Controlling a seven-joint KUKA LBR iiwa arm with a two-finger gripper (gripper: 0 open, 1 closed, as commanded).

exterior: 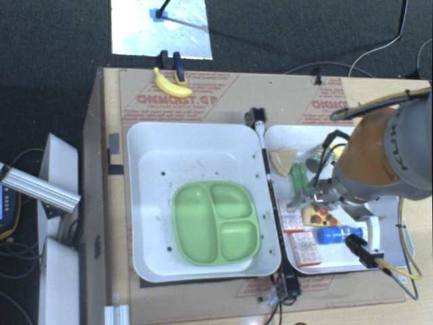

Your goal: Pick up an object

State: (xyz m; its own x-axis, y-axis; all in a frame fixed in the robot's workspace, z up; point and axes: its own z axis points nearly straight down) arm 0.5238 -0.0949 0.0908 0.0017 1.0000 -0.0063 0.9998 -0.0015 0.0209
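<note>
The surface [203, 100] carries two white bins. The left bin [155, 147] holds a green divided plate [216, 222]. The arm [385, 151] reaches into the right bin [291, 137], its end effector [312, 196] low among the clutter: a tan wedge [283, 159], a green piece [299, 178], a red-printed packet [306, 246], a blue bottle [336, 235]. I cannot tell whether it is parted or closed. From here nothing looks lifted yet; the pick seems undone. A banana [169, 84] lies outside the bins.

You look down on a brown cardboard-covered bench top [223, 97] printed with red lettering, standing on dark carpet [54, 39]. A shiny silver sheet [162, 19] lies on that floor beyond it, and white shelving [57, 181] stands at the bench's left.
</note>
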